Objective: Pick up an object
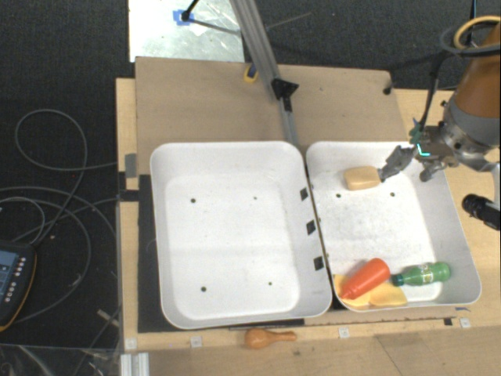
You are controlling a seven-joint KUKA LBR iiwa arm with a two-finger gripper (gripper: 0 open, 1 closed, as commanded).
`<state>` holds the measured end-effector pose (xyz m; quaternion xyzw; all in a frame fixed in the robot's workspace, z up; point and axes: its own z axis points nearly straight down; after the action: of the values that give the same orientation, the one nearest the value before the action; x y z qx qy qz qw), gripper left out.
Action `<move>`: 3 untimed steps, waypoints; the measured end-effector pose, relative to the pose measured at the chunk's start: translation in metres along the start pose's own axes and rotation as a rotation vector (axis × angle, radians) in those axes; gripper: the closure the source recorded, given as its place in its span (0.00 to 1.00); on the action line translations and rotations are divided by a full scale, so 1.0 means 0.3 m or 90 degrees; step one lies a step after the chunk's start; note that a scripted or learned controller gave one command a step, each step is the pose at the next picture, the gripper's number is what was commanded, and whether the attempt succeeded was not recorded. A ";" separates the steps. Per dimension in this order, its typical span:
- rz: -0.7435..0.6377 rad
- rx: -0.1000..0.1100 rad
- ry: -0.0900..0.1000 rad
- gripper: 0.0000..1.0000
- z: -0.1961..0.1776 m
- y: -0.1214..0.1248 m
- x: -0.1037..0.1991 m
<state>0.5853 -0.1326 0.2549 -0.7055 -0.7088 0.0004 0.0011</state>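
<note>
Camera view, looking down at a slant: two shallow white bins with rounded corners are sitting side by side on a tan bench (337, 100). The left bin (180, 163) is showing a smooth floor with small dark dots. The right bin (462, 249) is holding four objects. One pale, soap-like rounded block (361, 178) is lying at about 11 o'clock in that bin. One orange carrot-shaped object (365, 277), one flat yellow piece (387, 297) beneath it and one green bottle (423, 273) are clustering at about 6 o'clock. One small orange-brown gourd-shaped object (268, 337) is resting on the bench outside the bins. The gripper (407, 163) is hovering just at 3 o'clock of the block; whether its fingers are parted cannot be told.
</note>
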 end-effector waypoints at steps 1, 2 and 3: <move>0.001 -0.002 -0.001 0.00 -0.007 0.002 -0.001; 0.002 -0.002 -0.001 0.00 0.133 0.026 -0.002; 0.001 0.001 0.000 0.00 0.307 0.035 0.032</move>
<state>0.5955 -0.1228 0.1627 -0.7059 -0.7083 0.0008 0.0016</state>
